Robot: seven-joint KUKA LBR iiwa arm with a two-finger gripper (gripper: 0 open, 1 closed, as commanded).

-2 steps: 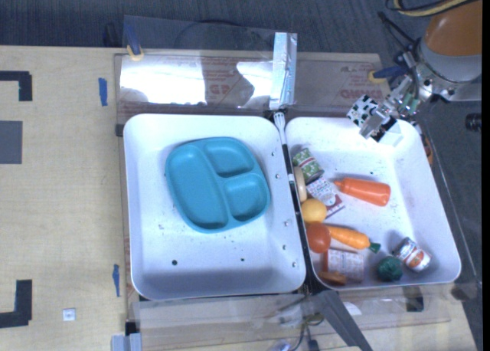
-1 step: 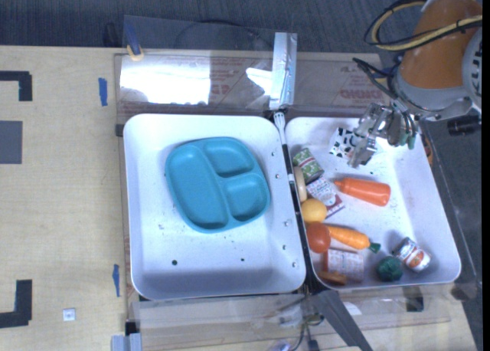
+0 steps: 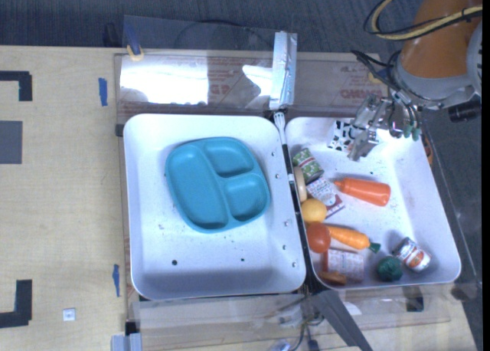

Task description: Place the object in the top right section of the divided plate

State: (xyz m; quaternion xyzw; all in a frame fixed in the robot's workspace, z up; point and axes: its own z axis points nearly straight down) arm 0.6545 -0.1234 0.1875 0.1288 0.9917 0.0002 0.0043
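On the pale wooden table (image 3: 61, 211) two shallow white bins sit side by side. The left bin (image 3: 145, 265) carries a blue divided plate (image 3: 217, 183), lying a little askew, with one long section along its left side and two smaller sections on its right; all three sections are bare. The right bin (image 3: 436, 211) holds a clutter of toy food — an orange carrot (image 3: 365, 191) near the middle, a second carrot (image 3: 348, 237) with a green stub below it, a yellow lemon-like piece (image 3: 312, 211) against the left wall, a red piece (image 3: 318, 238) just under that, a small green-labelled can (image 3: 307, 164) near the upper left, a flat red-and-white packet (image 3: 325, 191) beside the lemon, another packet (image 3: 344, 264) along the bottom edge, a dark green round piece (image 3: 389, 268), and a small tin (image 3: 412, 254) just right of it. The grey arm with its orange band (image 3: 440, 27) reaches in from the upper right, and the pincer (image 3: 360, 136) hangs over the upper part of the right bin, above and apart from the carrots — whether it is spread or pressed together cannot be told, and nothing is seen between its tips. Behind the bins stands a clear panel (image 3: 199, 73).
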